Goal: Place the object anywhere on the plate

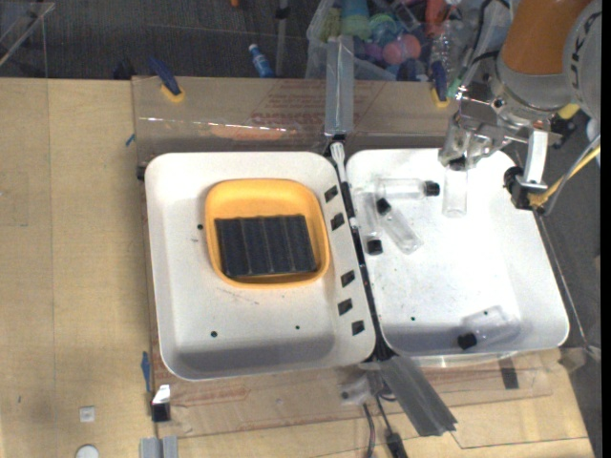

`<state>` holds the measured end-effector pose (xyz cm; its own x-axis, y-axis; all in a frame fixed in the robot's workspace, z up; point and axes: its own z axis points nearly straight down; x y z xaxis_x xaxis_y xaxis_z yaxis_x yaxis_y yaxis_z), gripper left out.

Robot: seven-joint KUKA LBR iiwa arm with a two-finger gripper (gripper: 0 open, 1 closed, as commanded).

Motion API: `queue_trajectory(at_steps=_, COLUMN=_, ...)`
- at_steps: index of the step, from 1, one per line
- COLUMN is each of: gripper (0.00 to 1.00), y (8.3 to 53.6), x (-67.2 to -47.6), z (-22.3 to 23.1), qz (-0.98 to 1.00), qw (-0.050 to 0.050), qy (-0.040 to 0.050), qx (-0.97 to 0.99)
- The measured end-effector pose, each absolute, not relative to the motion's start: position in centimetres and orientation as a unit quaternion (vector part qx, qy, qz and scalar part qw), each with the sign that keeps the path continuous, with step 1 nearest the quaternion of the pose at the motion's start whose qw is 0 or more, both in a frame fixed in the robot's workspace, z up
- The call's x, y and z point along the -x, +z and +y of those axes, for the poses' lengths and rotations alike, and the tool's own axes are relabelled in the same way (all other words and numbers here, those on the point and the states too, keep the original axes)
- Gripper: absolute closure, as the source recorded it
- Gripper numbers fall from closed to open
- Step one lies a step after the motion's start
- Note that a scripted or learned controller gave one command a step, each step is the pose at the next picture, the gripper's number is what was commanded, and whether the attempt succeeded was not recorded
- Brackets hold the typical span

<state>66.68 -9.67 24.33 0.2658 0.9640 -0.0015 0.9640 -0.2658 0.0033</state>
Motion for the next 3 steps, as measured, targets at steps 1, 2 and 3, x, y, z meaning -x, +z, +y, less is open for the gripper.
queue_trajectory(at_steps=1, gripper=1.0, y=25.8, x=-66.7, z=-9.2, qz=0.636, qw=0.002, qy=0.0007, qx=-0.772)
queue_trajectory(at_steps=2, gripper=1.0, y=27.2, x=-66.7, z=-9.6, qz=0.685, qw=0.002, qy=0.0008, qx=-0.728)
queue_trajectory(at_steps=3, gripper=1.0, y=26.6, x=-66.7, z=-7.9, qz=0.704, qw=-0.001, qy=-0.0004, qx=-0.71)
